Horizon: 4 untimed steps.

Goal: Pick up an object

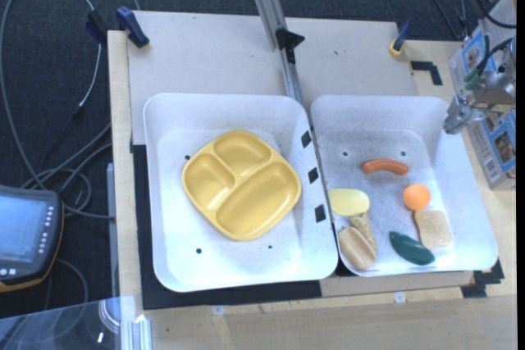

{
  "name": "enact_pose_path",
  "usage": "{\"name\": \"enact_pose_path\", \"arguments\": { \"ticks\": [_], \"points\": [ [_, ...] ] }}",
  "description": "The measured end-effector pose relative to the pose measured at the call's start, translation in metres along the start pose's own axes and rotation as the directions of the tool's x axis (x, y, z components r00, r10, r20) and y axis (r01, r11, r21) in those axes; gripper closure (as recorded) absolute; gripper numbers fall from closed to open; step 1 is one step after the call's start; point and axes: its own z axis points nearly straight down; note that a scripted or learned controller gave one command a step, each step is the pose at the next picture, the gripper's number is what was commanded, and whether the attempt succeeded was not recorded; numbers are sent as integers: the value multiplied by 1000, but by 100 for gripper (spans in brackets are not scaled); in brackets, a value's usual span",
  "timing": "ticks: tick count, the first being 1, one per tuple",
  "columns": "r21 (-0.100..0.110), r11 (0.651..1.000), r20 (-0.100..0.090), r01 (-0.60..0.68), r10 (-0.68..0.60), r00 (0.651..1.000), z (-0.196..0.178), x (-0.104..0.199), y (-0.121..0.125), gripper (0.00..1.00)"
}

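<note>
Gripper (456, 120) at right bin's (459, 176) upper right rim, off to side of contents; grasp state unreadable, nothing visibly held. Nearest target: reddish-orange toy sausage (385, 167), lying down-left of gripper, long axis roughly across bin. Round orange ball (417, 197) sits lower, almost straight below. Judgement: move inward and down needed.

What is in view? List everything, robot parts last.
bins: 2, white, side by side on the bench
divided plate: 1, yellow, left bin
sausage: 1, red-orange, right bin, upper middle
orange ball: 1, orange, right bin
yellow piece: 1, pale yellow, right bin, left side
tan pieces: 3, tan, right bin, front
green piece: 1, dark green, right bin, front
clamps: 2, blue, bench's far corners
pendant: 1, left edge
gripper: 1, grey, over right bin's right rim
</note>
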Motion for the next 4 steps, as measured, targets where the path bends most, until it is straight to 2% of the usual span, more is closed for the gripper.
{"name": "enact_pose_path", "arguments": {
  "ticks": [1, 2, 4],
  "points": [
    [10, 1000, -7, 5, -5, 1000, -5, 56, -8, 100],
    [11, 1000, -7, 6, -6, 1000, -7, 118, -15, 100],
    [12, 1000, -6, 5, -5, 1000, -10, 221, -27, 100]
  ]
}}
